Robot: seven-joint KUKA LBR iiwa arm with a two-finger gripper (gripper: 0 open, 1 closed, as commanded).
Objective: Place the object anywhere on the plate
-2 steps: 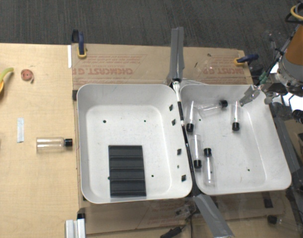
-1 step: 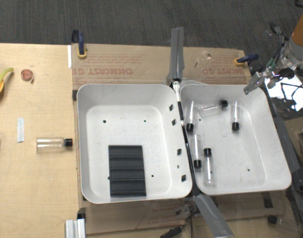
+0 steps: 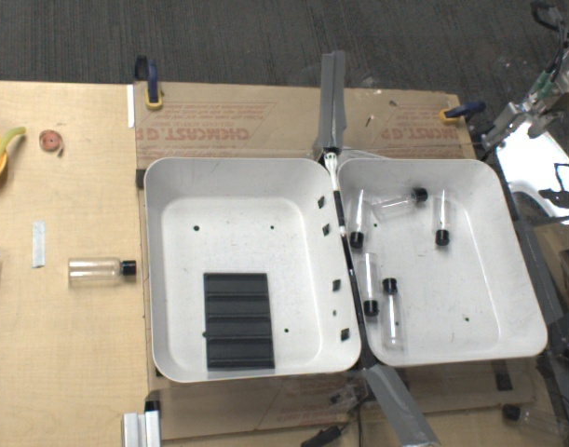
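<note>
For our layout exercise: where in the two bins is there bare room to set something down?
Left bin: bare floor above and right of the black ridged plate. Right bin: bare along its right side and front; its left half is crowded with clear vials.

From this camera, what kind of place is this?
Likely a robot lab's pick-and-place test bench. Two shallow white bins sit side by side: the left bin holds a ridged black plate, the right bin several clear vials with black caps. Clamps pin cardboard to the bench.
</note>
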